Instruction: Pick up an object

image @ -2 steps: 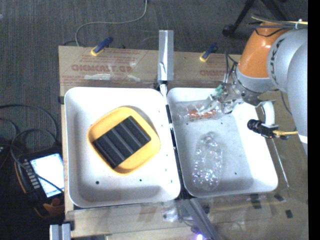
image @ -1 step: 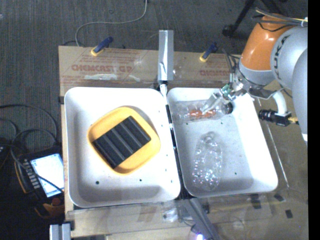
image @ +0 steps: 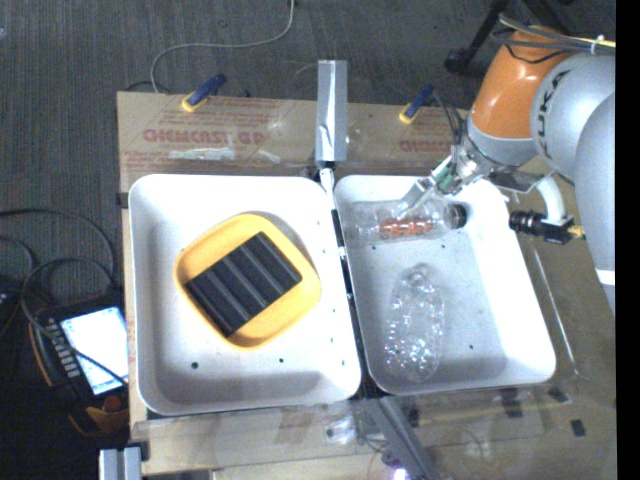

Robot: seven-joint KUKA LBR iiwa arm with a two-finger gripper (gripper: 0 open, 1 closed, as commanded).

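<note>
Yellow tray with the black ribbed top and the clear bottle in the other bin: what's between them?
In the camera view, bare bin floor and the two bins' adjoining rims separate the yellow tray from the clear bottle.

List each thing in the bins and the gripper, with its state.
Yellow and black object: lying flat in the left bin, turned at a slant.
Clear plastic bottle: on its side in the right bin.
Clear tube with red inside: lying at the right bin's far end, by the gripper.
Gripper: low over that far end.
</note>
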